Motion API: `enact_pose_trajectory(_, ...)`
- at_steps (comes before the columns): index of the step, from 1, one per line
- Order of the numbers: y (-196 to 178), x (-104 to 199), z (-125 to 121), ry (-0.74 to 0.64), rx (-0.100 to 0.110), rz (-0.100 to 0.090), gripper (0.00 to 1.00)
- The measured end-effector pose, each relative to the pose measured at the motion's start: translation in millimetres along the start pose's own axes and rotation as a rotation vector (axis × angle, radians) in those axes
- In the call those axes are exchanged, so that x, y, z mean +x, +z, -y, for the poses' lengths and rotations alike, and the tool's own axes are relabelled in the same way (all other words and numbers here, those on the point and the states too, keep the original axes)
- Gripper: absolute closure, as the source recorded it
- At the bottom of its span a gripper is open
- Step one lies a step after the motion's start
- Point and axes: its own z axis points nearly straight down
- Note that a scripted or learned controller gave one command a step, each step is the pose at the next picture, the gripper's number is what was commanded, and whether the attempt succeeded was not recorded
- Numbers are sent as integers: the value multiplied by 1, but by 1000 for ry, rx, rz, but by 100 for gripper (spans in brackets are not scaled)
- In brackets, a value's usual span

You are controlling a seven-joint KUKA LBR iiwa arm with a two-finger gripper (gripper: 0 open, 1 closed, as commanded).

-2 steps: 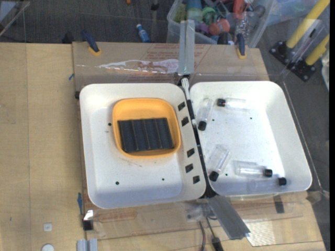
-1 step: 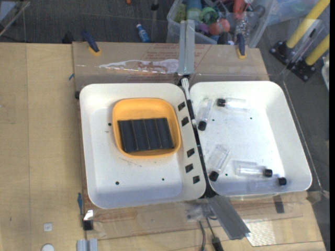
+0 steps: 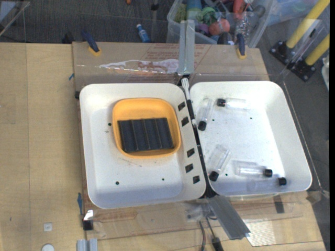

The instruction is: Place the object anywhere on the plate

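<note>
An orange-yellow plate [image 3: 121, 114] lies in the left white bin [image 3: 99, 177]. A dark ribbed rectangular object [image 3: 146, 135] rests flat on the plate, covering most of its middle. In the right white bin [image 3: 293, 156] lie several clear plastic tubes with black caps: one near the top [image 3: 231, 103], one by the divider [image 3: 204, 113], one lower left [image 3: 218, 160] and one at the lower right [image 3: 251, 169].
A row of small black clips [image 3: 187, 135] runs along the divider between the two bins. A clear tub of colourful toys [image 3: 220, 9] stands behind the bins. A grey metal strip [image 3: 229, 217] lies at the front edge below the bins.
</note>
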Motion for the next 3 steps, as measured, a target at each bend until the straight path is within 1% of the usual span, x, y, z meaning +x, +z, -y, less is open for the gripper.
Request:
enact_pose_trajectory(1, 0, -3, 1, -192, 0, 0, 100)
enact_pose_trajectory(2, 0, -8, 3, -421, -1, -1, 100)
enact_pose_trajectory(3, 0, -4, 1, -437, -2, -1, 100)
